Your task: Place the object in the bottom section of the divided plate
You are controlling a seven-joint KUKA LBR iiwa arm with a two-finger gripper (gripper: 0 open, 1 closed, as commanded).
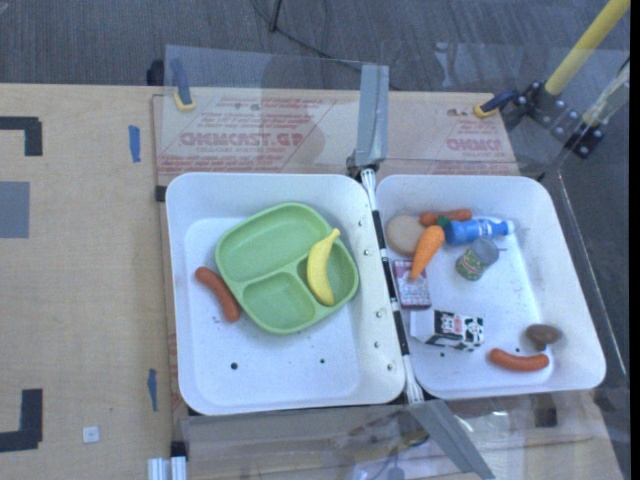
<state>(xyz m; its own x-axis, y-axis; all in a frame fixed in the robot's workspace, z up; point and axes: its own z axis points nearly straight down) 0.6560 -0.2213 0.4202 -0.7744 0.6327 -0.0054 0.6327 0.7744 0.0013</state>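
Observation:
A green divided plate [262,248] lies in the left white bin [280,373]. A yellow banana [323,266] rests in the plate's right section. The plate's bottom section [283,305] and its large upper section are bare. A red-orange sausage [218,294] lies on the bin floor just left of the plate.
The right bin [565,268] holds an orange carrot [427,251], a tan round piece [403,233], a blue bottle [477,230], a small can [477,259], a pink packet [413,288], a black-and-white carton [458,329], a brown lump [543,336] and another sausage [518,361].

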